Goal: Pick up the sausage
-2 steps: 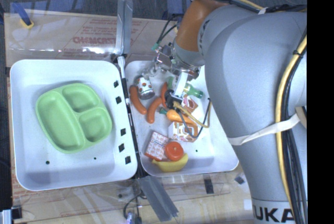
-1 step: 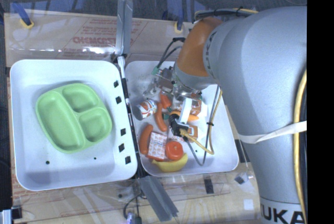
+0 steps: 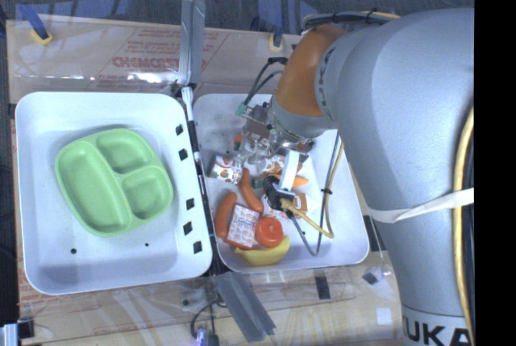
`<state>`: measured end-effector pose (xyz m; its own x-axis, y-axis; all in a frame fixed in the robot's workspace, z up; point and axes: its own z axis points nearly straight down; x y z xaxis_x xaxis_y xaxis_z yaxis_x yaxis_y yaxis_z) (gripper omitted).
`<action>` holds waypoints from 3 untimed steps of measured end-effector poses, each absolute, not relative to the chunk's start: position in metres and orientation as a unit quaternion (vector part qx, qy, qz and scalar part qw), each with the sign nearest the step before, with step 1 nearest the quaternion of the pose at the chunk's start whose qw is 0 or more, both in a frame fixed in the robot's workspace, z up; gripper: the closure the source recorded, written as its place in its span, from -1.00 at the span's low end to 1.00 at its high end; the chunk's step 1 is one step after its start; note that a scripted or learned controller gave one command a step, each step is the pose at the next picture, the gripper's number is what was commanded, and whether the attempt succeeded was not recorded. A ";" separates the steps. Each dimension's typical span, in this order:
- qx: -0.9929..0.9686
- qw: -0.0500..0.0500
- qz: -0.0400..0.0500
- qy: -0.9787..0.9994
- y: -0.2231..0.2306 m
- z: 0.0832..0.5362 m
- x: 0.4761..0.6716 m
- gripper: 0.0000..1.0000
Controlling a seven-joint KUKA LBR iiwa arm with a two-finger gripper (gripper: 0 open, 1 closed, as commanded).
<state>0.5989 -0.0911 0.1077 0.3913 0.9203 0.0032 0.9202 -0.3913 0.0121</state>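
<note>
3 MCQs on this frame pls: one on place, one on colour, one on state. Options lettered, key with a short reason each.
1. Where does the divided plate lie?
A. in the left bin
B. in the right bin
C. on the bench outside both bins

2. What colour is that plate?
A. red
B. light green
C. blue

3. How does the sausage stand with respect to the task?
A. set on the plate
B. lifted high above the bins
C. lying down in the right bin among the other toy food

Key:
1 A, it sits alone on the left bin floor.
2 B, all three compartments are pale green.
3 C, it lies in the right bin beside the tomato and banana, under the gripper.
</note>
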 end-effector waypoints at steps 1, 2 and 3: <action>0.923 -0.002 -0.004 0.385 0.017 0.189 0.656 1.00; 0.947 -0.001 -0.004 0.322 0.041 0.245 0.640 1.00; 0.947 -0.002 -0.005 0.323 0.041 0.245 0.640 -1.00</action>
<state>0.6401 0.0410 0.2446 0.7917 0.6108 -0.0077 0.6108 -0.7918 -0.0059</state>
